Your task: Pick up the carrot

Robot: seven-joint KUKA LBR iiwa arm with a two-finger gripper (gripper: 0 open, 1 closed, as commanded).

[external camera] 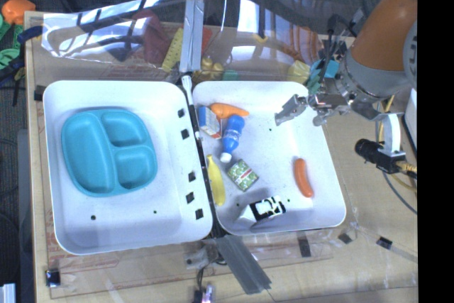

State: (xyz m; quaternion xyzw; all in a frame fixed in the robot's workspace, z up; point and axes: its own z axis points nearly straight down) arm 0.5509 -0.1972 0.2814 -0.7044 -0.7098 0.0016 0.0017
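Observation:
The carrot (228,110), orange and tapered, lies near the far left corner of the right bin (323,145), pointing right. My gripper (303,114) hovers over the bin's far right part, about a hand's width to the right of the carrot. Its two grey fingers (288,112) stand open with nothing between them. The orange-banded arm reaches in from the right edge.
Close to the carrot are a small carton (209,123) and a blue bottle (231,137). A yellow banana (216,179), a green box (242,174), a black-and-white item (267,208) and an orange-red sausage (303,177) lie nearer. The left bin (57,223) holds a blue divided plate (108,150).

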